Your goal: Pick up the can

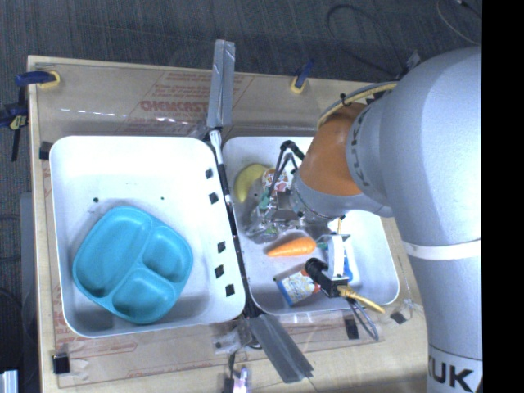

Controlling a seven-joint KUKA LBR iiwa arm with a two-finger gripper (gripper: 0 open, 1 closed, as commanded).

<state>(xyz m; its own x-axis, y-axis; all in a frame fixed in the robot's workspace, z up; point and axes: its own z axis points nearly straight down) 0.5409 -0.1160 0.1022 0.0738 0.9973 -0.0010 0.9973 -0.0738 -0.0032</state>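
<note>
Beneath the two white bins, a wooden bench; dark carpet beyond it. Gripper inside the right one, grip state unclear.

Shiny plastic, smooth metal, pale wood

The two white bins look like smooth, shiny plastic. The blue plate looks like soft, matt plastic. The bench looks like pale wood with red print. The grey arm is smooth, and its orange band shines a little.
</note>
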